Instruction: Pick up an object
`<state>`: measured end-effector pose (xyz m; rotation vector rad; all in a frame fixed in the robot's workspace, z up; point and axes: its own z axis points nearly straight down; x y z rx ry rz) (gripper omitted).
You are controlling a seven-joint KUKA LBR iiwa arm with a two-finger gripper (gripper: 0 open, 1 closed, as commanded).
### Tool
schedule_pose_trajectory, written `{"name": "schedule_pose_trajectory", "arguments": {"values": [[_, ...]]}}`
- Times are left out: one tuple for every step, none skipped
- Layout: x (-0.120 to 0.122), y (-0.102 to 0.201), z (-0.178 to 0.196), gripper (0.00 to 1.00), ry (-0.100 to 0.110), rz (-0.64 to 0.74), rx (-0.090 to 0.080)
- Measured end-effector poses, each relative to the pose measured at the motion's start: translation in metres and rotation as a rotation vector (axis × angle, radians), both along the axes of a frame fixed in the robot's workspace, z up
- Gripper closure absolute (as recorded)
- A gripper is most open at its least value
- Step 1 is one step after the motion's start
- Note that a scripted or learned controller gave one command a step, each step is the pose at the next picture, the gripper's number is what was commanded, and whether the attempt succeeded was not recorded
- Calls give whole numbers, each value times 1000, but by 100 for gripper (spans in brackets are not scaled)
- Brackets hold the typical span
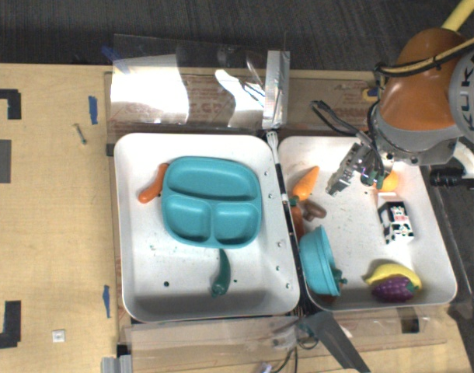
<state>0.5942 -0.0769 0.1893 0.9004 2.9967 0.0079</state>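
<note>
I see the worktop (50,231), tan, carrying two white bins side by side. The left bin (136,286) holds a teal divided plate (212,200) sitting roughly mid-bin, three compartments. An orange sausage-like toy (151,186) pokes out from under the plate's left edge, touching it. A dark green utensil-shaped piece (221,274) lies just below the plate, near the bin's front slope.

The right bin (353,231) holds the smaller stuff. A teal bowl or lid (318,261) leans tilted against the bin's left wall. An orange carrot toy (304,182) lies near the top left, with a brown piece (313,208) just beneath it; I can't tell what that one is, too small and blurry. A black-and-white cow-patterned block (396,222) sits on the right side. A yellow banana (391,273) lies at the front right, touching a purple grape bunch (394,288) just in front of it.

The arm (423,92) reaches in from the right, orange band over the bin's upper right corner. The gripper (352,173) hangs over the upper middle of the right bin, between carrot and cow block. Whether its fingers are spread or pressed together I can't tell; nothing visibly pinched. A small orange-yellow item (387,182) sits just beside the gripper's right.
</note>
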Motion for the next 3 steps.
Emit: {"name": "schedule_pose_trajectory", "arguments": {"values": [[-47, -22, -99, 100, 4, -188, 0], [64, -26, 39, 100, -3, -226, 0], [64, 16, 78, 100, 3, -277, 1]]}}
